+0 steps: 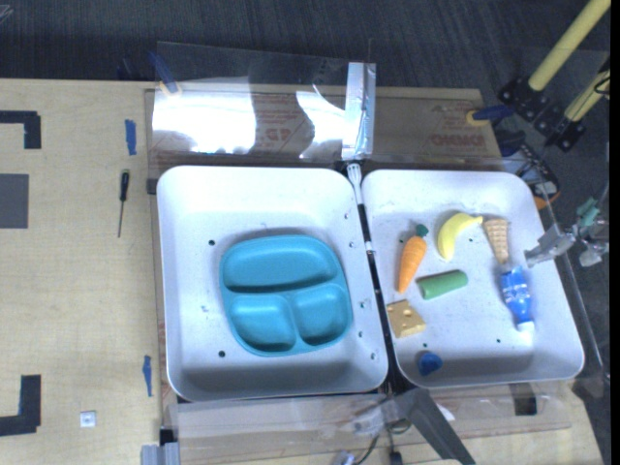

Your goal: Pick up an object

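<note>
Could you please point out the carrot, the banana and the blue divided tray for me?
carrot (411, 263): camera view, middle of its orange body.
banana (453, 232): camera view, middle of its yellow curve.
blue divided tray (279, 260): camera view, floor of its long upper compartment.

Divided tray (286, 294) in left bin (184, 201), carrot (412, 262) left of banana (456, 232) (both in right bin (552, 356))

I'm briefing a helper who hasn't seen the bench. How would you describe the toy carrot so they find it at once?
Look in the right bin, the one holding several small toys. Near its left wall, just beside the divider, lies the toy carrot, pointing down and slightly left. It is the only orange piece with a green top, left of the yellow banana and above the green block.
</note>
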Tool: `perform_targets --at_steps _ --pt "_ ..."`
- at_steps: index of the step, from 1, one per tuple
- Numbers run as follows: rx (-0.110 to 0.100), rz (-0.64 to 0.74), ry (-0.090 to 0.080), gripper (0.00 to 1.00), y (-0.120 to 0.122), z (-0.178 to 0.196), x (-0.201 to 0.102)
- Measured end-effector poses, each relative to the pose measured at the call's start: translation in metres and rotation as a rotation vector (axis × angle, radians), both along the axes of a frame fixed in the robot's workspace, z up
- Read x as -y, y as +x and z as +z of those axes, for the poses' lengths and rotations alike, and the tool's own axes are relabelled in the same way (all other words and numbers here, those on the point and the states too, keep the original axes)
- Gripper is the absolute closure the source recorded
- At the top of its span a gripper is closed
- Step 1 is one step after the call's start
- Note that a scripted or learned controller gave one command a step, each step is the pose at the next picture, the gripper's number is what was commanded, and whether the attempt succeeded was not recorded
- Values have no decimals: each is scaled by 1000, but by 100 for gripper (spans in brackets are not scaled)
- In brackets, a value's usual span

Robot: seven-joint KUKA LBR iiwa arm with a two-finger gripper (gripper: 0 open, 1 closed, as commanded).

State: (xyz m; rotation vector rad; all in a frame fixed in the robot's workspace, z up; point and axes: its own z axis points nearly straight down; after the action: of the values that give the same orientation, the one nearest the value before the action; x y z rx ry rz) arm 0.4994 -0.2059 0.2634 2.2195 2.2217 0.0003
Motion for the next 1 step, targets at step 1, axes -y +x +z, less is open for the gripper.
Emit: perform_targets --at_steps 1 --pt "-8 -134 3 0 -21 -119 -66"
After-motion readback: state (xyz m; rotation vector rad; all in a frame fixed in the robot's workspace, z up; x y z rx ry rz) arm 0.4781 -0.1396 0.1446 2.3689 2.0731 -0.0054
